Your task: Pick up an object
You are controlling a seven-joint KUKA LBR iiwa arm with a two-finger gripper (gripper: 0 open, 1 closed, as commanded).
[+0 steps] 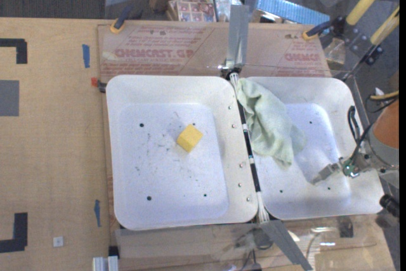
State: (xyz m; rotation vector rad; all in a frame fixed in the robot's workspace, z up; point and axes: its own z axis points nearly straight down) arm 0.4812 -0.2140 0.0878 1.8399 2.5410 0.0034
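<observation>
Hovering low in right bin (336,95), hand (325,173) near green cloth (269,127); finger state unclear. Yellow block (189,138) in left bin (127,98).

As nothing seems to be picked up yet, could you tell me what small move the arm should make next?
Probably slide the gripper left toward the pale green cloth. It sits low in the right bin, the cloth lies just to its left, and the yellow block is in the other bin.

We see bright, even overhead light; the white bins (127,136) nearly wash out, shadows stay soft and faint, clear panels (279,22) up top catch glare, fine detail looks slightly soft.
</observation>
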